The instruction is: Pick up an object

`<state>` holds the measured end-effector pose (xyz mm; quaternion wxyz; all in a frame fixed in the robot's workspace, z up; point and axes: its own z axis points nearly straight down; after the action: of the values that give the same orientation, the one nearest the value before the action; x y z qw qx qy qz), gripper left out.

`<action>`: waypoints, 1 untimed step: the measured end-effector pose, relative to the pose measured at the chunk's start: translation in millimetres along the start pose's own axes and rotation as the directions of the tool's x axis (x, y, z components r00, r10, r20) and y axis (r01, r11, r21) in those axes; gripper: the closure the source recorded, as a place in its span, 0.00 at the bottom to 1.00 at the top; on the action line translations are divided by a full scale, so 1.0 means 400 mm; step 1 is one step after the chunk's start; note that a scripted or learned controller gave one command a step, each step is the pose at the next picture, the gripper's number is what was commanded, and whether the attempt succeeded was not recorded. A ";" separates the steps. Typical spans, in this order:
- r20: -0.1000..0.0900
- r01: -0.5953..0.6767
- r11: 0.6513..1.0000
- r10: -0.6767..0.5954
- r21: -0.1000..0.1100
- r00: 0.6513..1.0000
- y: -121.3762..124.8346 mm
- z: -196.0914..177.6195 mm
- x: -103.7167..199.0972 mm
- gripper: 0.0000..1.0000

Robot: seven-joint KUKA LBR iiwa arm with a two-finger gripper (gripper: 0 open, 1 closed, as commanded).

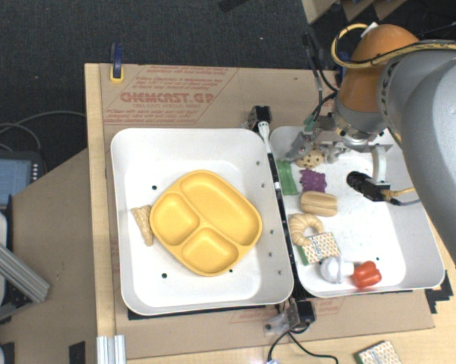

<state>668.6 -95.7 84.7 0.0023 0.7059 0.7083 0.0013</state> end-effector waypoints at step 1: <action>0.001 -0.001 1.000 0.001 0.000 1.000 -0.002 -0.028 -0.002 1.00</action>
<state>667.5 -96.6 95.8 0.0027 0.7064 0.7079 0.0011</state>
